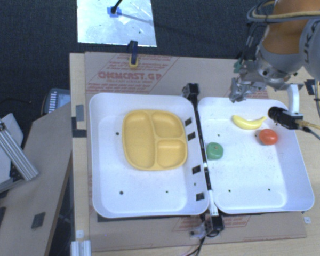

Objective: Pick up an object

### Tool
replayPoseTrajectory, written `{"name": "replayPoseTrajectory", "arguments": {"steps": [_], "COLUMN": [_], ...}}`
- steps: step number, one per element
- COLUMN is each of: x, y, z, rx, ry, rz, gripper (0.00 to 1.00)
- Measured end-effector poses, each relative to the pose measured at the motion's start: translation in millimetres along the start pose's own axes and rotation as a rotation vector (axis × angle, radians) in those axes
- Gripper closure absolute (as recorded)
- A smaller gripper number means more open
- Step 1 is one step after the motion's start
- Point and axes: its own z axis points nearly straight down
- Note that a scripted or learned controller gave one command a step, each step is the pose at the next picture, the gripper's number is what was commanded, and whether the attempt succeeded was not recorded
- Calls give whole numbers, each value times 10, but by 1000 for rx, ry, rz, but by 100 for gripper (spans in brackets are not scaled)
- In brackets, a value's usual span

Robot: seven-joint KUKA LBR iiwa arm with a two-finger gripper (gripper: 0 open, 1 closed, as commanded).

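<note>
Claw [239, 95] above right bin's [256, 191] far rim.

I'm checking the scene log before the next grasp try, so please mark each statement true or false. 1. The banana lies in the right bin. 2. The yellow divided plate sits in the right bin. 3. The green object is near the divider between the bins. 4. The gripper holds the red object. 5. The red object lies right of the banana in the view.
1. True: the banana lies in the right bin.
2. False: the yellow divided plate sits in the left bin.
3. True: the green object lies near the divider.
4. False: the gripper is over the bin's far edge; the red object lies apart on the bin floor.
5. True.
</note>
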Motion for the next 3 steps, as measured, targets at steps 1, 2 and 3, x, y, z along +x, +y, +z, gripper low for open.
{"name": "replayPoseTrajectory", "arguments": {"steps": [1,2,3], "x": [475,1027,1633], "y": [-80,-23,-122], "z": [140,117,170], "rx": [1,-1,1], "ry": [0,1,1], "rz": [0,-1,-1], "gripper": [100,100,100]}}
